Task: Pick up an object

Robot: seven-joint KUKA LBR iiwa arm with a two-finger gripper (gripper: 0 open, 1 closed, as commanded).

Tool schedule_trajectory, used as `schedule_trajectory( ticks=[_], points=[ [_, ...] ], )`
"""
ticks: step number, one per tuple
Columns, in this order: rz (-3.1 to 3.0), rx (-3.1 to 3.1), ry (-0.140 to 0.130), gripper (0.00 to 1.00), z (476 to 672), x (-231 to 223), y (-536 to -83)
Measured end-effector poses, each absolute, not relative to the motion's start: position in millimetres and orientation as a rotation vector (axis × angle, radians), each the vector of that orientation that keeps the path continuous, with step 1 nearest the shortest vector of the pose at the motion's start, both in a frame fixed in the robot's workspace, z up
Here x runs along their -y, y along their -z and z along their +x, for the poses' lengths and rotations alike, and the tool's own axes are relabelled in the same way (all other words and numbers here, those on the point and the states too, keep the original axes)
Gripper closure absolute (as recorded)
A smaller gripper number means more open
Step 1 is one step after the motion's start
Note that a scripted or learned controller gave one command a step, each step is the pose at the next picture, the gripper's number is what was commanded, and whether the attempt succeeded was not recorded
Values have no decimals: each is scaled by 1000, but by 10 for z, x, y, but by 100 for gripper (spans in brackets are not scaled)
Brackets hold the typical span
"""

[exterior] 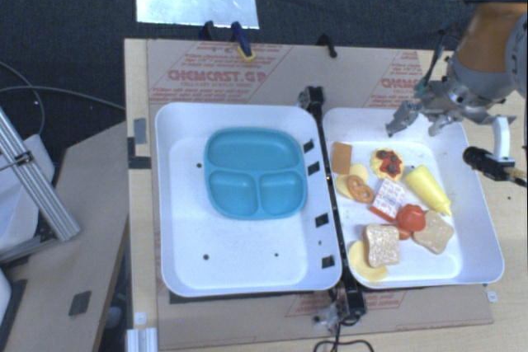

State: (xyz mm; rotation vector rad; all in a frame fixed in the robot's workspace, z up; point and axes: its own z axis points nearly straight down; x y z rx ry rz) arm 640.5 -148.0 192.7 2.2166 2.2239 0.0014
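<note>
1. Right bin (474,260): holds a cluster of toy food, toward the middle and near side.
2. Yellow cone-shaped piece (428,186): lies on its side, long axis slanting from upper left to lower right, narrow end toward the far left.
3. Beside it: pizza slice (388,162), red tomato (411,218), two bread slices (382,245), a white packet (389,197) with small red print too fine to read.
4. Gripper (419,118): hovers over the far edge of the right bin, fingers spread apart, nothing between them, well apart from the cone.
5. Left bin (186,260): carries a blue divided tray (254,173).
6. Board (272,70) under the bins: red lettering "CHEMCAST GP", repeated.
</note>
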Motion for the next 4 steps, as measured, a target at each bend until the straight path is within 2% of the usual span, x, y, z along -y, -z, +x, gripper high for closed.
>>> schedule_trajectory(
  ticks=[1,2,3,4],
  points=[
    [2214,-2217,-1,0,6054,1207,-899],
    [2205,-2224,-10,0,6556,844,-887],
    [2203,-2217,-15,100,6562,869,-1018],
    [2219,-2217,-4,100,6699,1175,-1210]
  ],
)
